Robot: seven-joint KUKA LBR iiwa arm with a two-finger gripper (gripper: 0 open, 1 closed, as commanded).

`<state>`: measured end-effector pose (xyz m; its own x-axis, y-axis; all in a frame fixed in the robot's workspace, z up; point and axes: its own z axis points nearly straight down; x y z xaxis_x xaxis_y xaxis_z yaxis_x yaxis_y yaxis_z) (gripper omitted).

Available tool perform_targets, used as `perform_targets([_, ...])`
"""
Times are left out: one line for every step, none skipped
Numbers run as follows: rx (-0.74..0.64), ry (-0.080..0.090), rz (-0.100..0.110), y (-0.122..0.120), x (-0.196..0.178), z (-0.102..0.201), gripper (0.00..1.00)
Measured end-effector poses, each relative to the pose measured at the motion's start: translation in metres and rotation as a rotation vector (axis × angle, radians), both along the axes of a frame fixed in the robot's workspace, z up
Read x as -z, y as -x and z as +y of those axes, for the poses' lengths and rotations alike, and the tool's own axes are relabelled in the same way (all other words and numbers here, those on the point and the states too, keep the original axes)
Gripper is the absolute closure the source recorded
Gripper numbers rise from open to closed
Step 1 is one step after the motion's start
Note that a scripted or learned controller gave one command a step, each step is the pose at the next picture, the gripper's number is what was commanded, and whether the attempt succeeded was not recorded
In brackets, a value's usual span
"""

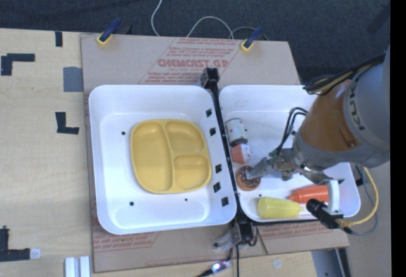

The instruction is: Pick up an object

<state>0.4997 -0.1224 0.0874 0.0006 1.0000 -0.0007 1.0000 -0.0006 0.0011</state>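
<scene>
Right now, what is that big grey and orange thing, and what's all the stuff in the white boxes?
It is a robot arm, seen from one camera above the bench, looking down. It reaches in from the right, and its hand is low in the right bin, beside a small brown round thing. I cannot tell if the hand grips anything. Nearby lie a yellow object and an orange one. The left bin holds a yellow divided plate.

Grey arm, wide orange band above wrist, black cables looping beside it, dark metal gripper.
</scene>
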Motion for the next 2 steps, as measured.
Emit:
perform_targets([-0.003, -0.007, -0.001, -0.001, -0.011, 0.004, 1.00])
perform_targets([-0.003, 0.000, -0.002, -0.004, -0.067, 0.014, 1.00])
